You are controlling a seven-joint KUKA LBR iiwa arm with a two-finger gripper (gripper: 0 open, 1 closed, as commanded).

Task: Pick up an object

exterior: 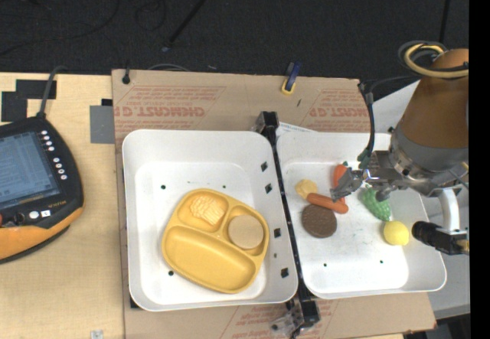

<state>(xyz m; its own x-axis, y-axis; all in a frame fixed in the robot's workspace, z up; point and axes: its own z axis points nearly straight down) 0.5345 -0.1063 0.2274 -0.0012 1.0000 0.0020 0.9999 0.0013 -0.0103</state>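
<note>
Looking down at a slant from the fixed camera above the bench, 2 shallow white bins sit side by side on a cardboard sheet. The left bin (145, 177) holds a yellow divided tray (214, 249) with a waffle-like piece (204, 209) and a round tan disc (246, 232) in its small compartments. The right bin (360, 272) holds the toy food: a red-orange carrot-like piece (339, 174), a small yellow piece (306, 187), an orange sausage (328, 202) touching a brown round patty (318, 221), a green item (377, 206), and a yellow lemon (396, 233) near the right wall. The grey arm, with its orange band, reaches in from the right, and its gripper (354, 180) sits low over the bin, just beside the carrot-like piece and above the sausage's right end; whether it is released or clenched I cannot tell. Nothing is visibly grasped. A likely risk is crowding: the carrot-like piece, sausage and green item lie close together, so a descent here could nudge one aside or pinch 2 at once. A handheld control pendant (31, 180) rests at the left.
</note>
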